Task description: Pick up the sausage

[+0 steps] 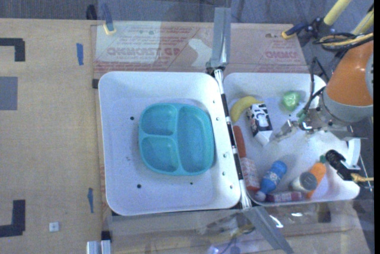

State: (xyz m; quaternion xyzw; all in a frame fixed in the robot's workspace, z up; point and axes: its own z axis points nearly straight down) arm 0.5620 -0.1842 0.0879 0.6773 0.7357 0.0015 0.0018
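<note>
The sausage (238, 141) is a slim red-brown stick lying lengthwise along the left wall of the right bin (297, 202), just below the banana (243, 107). My gripper (289, 129) hangs over the middle of the right bin, to the right of the sausage and apart from it. A black and white carton (259, 120) sits between the two. Nothing can be seen held in the gripper. The arm's orange band (351, 79) is at the right edge.
The left bin (119, 187) holds a teal divided plate (177, 138). In the right bin are a green lump (290, 99), a blue bottle (274, 175), an orange-capped bottle (313, 178) and a pink tube (285, 196). Yellow and black cables lie beyond the bin's far right corner.
</note>
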